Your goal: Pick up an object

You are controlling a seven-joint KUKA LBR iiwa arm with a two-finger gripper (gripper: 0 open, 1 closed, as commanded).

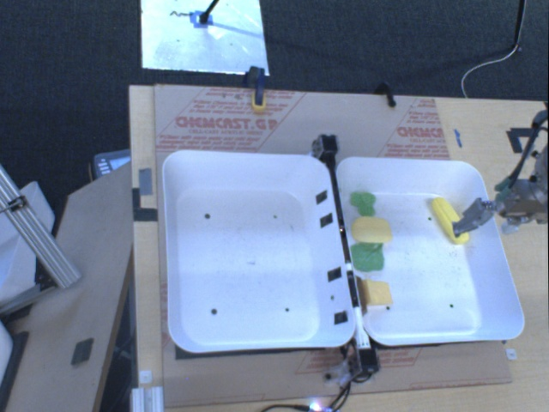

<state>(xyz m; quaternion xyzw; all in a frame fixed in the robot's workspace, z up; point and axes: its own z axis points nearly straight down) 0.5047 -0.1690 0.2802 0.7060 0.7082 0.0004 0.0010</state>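
Note:
The right white bin point(480, 316) holds several small things. Along its left wall lie a green piece point(364, 202), a yellow rounded piece point(372, 229), a second green piece point(368, 257) and a tan-yellow block point(377, 293). A long yellow piece point(445, 217) lies toward the bin's right side. My gripper point(474, 216) comes in low over the right rim, its tip touching or just beside the lower end of that long yellow piece. Nothing is seen lifted.
The left white bin point(249, 256) stands beside the right one, with a black clipped divider point(341, 247) between them. A shiny metal sheet point(204, 24) lies at the back. A slanted side table point(69, 256) stands to the left.

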